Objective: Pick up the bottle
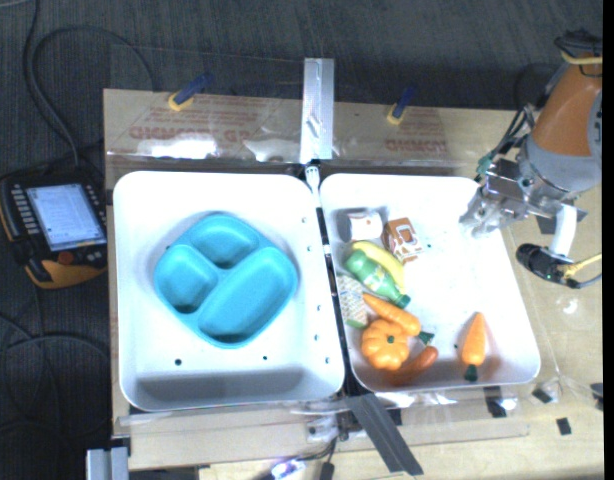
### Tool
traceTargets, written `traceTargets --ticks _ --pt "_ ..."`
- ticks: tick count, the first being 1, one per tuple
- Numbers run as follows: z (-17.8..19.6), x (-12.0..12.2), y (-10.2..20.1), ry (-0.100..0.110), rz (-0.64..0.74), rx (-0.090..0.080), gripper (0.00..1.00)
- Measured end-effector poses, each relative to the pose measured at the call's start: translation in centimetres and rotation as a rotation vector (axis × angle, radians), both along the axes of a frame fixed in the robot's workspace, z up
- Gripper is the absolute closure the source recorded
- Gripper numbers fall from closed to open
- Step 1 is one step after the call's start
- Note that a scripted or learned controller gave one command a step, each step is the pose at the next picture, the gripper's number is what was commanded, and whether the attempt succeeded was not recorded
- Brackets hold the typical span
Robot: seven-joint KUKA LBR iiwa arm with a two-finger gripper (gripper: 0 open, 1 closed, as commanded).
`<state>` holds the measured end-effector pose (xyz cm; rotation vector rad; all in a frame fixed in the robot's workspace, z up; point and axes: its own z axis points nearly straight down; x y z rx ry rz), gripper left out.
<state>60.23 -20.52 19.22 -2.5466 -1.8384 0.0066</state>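
Your gripper (pixel 484 211) hovers over the right bin (pixel 507 268) rim, well apart from the green bottle (pixel 375 273). You cannot tell its jaw state. Bare floor lies between them.

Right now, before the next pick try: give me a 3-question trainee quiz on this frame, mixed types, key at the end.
1. True or false: the green bottle lies in the left bin.
2. Multiple choice: what sits in the left bin? A) a blue sectioned tray B) an orange pumpkin C) a carrot
3. Short answer: where is the gripper relative to the right bin?

Key
1. False: it lies in the right bin, among the toy food near the divider.
2. A.
3. Over the bin's upper right corner, well away from the bottle and holding nothing.
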Motion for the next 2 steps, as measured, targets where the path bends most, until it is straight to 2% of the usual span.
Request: traceTargets --ticks 1,2 --pt "2.5 -6.5 -0.8 -0.001 0.034 0.001 1.0" --pt "6.4 -3.6 -1.0 -0.002 -0.014 0.001 1.0"
